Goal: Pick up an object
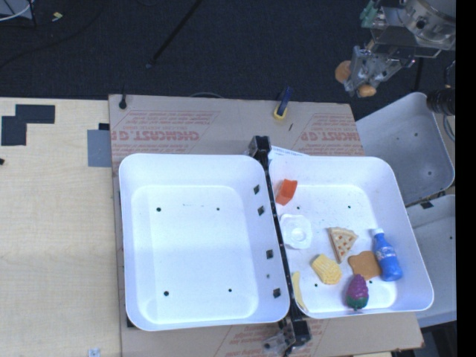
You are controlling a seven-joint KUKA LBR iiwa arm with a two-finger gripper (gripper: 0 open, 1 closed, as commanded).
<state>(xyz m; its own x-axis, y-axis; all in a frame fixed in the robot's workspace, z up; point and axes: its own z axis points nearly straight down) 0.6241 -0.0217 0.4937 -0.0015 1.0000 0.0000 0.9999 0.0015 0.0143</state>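
Claw [362,76] raised at one o'clock, well clear of both bins, clamped on a small tan-orange object [355,81]; pick apparently done, other toys left in right bin [401,192].

Two shallow white bins sit side by side on a brown cardboard sheet [186,129] printed with red lettering. The left bin [123,199] shows small dark holes in its floor. The right bin [407,207] touches it along a black clip strip [269,229] that runs between their inner rims. The cardboard lies on a pale wooden bench [52,236]. At the cardboard's far edge a blue and yellow clamp [282,104] grips it. Near the bench's far-left corner are black patches [26,121], with a grey patch [97,147] just beside the cardboard. A grey metal plate [416,140] lies beyond the right bin's far-right corner.
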